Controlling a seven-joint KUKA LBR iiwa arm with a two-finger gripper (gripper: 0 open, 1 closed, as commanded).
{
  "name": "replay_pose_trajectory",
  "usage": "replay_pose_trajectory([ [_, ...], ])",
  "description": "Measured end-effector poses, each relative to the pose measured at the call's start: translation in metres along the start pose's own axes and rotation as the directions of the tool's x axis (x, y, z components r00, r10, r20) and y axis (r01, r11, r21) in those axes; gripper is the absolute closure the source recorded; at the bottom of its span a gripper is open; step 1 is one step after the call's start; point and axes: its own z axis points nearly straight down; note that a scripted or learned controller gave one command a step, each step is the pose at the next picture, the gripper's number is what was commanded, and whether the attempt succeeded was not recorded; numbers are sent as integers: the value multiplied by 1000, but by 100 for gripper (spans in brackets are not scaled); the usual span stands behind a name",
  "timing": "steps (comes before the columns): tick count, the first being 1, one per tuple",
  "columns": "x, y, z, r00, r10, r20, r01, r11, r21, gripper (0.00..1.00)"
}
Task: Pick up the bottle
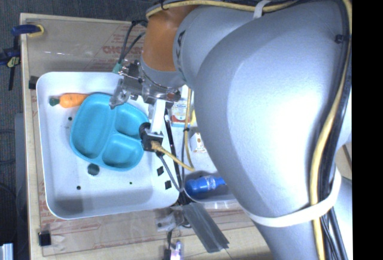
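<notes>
Dark carpet surrounds the table point(72, 28), where your grey arm point(263, 103) reaches in from the right and blocks much of the scene. Its end effector point(122, 94) hangs over the near edge of the left white bin point(54, 193), just above a blue divided dish point(111, 133); from this angle you cannot tell how it is set. An orange carrot point(72, 99) lies beside the dish at the bin's far end, and a small dark green piece point(93, 169) sits on the bin floor close to the dish.

Your target, the blue bottle point(203, 184), lies on its side in the neighbouring bin, tucked close under the arm's bulk and well apart from the end effector. You are working over the wrong bin, so a descent from here would likely land on the dish or carrot instead. Reaching the bottle calls for a swing across the divider, and the yellow cable point(173, 158) trailing near it could snag or nudge the bottle, which, lying on its side, may roll away from a glancing touch
</notes>
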Motion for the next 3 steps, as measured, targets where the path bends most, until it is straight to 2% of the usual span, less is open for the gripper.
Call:
replay_pose_trajectory([
  [1,-42,-25,1,995,104,0,-104,995,2,0],
  [2,1,45,0,999,32,0,-32,999,0,0],
  [3,1,45,0,999,32,0,-32,999,0,0],
])
